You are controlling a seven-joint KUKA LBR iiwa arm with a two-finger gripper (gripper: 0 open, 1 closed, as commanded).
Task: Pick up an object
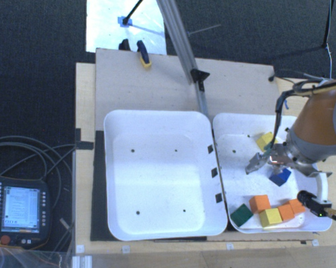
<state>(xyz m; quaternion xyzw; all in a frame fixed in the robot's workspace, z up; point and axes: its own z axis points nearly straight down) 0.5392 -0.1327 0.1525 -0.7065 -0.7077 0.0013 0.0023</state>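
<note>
Here we can make out only part of the arm [317, 127]: its grey body and orange band enter from the right and are cut off by the frame edge, and the bulk of the wrist hides a stretch of the right bin [234, 130] behind it. The gripper [259, 162] hangs over the middle of that bin, its metal end pointing left and down; it is small and glinting, and we cannot tell whether it is spread or closed, nor can we see anything held in it.

A blue block [280, 176] lies just beside the gripper, to its lower right, partly covered by the wrist hardware, so its full outline is lost to us. A yellow block [264, 140] sits near the gripper on the upper side, its right part tucked behind the arm. Along the bin's near edge we see a green block [241, 214], an orange block [259, 203] touching a second yellow block [271, 216], and another orange block [291, 210] just beside that, all well apart from the gripper. A black fitting on the arm overlaps the last orange block's right end.

The left bin [115, 156] lies alongside, touching the right one. A handheld control pendant [18, 212] rests on the floor at the left, with cables looping above it.
</note>
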